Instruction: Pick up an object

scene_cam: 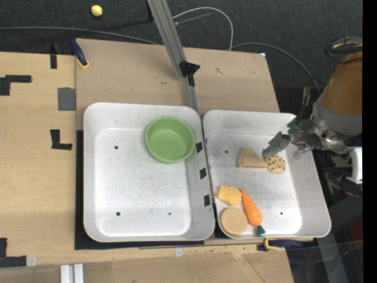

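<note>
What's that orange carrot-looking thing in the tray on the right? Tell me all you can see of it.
The toy carrot looks like smooth plastic: a bright orange tapered body with a small green tip at its lower end. It lies flat on the floor of the right bin, near the front edge, slanting from upper left to lower right. It lies against the round tan disc, and its upper end is beside the yellow block.

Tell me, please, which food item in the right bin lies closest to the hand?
The speckled cookie, right under the hand; the carrot lies much farther off.
</note>
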Available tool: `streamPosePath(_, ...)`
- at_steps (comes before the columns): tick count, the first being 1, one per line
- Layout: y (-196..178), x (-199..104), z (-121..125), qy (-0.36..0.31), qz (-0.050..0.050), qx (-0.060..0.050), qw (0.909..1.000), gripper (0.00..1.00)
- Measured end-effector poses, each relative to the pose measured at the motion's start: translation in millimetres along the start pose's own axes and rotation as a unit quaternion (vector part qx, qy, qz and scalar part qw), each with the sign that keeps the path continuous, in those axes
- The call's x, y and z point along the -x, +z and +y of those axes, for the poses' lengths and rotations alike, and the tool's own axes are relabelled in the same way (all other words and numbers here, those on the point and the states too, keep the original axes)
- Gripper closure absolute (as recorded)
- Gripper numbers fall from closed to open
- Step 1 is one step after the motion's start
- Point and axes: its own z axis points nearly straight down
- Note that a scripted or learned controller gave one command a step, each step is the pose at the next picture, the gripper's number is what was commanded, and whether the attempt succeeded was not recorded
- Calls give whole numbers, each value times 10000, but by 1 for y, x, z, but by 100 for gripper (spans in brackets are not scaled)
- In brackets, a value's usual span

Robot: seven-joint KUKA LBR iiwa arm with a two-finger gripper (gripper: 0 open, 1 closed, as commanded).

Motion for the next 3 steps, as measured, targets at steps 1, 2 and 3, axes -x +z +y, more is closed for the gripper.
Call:
streamPosePath(1, 0, 0, 0, 2, 0, -1, 10000, 0)
streamPosePath(2, 64, -4, -1, 6, 5, -35, 10000, 0)
streamPosePath(3, 128, -8, 1, 6, 7, -37, 10000, 0)
